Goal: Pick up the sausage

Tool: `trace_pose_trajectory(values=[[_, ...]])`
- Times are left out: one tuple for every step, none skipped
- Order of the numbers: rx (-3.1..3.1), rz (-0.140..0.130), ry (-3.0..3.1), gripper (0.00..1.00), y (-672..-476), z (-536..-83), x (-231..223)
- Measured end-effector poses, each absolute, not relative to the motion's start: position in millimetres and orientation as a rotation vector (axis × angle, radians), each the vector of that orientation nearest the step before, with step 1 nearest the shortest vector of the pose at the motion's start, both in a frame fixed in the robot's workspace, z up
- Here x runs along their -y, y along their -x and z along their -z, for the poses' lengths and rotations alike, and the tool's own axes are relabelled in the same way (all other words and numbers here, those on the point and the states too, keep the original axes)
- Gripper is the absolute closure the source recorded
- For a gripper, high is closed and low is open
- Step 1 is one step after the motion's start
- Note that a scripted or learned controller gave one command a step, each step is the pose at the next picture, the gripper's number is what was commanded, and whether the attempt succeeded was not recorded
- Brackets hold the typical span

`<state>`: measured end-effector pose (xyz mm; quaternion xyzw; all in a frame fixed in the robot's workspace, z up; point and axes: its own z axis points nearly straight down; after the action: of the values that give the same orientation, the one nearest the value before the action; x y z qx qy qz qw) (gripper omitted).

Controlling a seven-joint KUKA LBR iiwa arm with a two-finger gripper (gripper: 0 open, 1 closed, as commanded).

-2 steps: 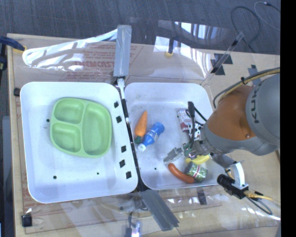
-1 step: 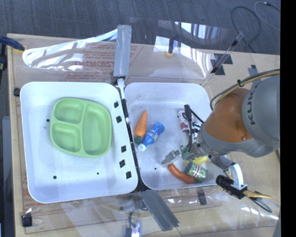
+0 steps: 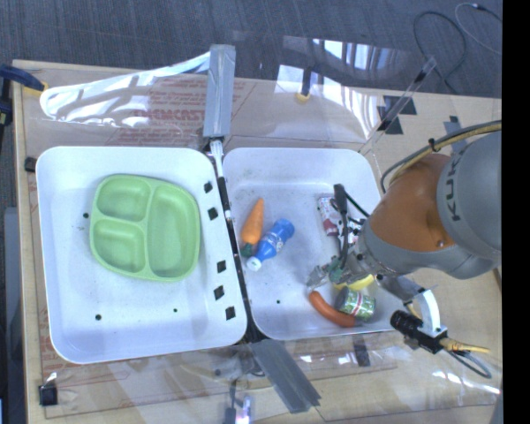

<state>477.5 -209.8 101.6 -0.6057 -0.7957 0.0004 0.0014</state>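
Reddish-brown, the curved sausage (image 3: 329, 310) lies just below the two-finger gripper (image 3: 336, 270), touching a small green-labelled can (image 3: 357, 304). Jaw spread unclear. Descend slightly lower, straddling the sausage clear of the can.

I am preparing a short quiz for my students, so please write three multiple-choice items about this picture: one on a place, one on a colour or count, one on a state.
1. Where does the sausage lie?
A. in the right bin, near its front edge
B. on the green tray
C. on the bench outside the bins

2. How many compartments has the green tray?
A. two
B. three
C. five

3. How does the blue bottle rest?
A. standing upright
B. on its side
C. on top of the carrot

Answers: 1 A, it lies by the can in the right bin. 2 B, three hollows show. 3 B, it lies flat beside the carrot.
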Motion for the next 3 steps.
trace_pose_trajectory(values=[[2.498, -0.001, 1.901, 0.0, -477.6, -101.6, 209.7], [2.556, 0.0, 1.821, 0.0, -477.0, -91.8, 209.1], [2.56, -0.001, 1.815, 1.0, -477.6, -101.6, 209.4]])
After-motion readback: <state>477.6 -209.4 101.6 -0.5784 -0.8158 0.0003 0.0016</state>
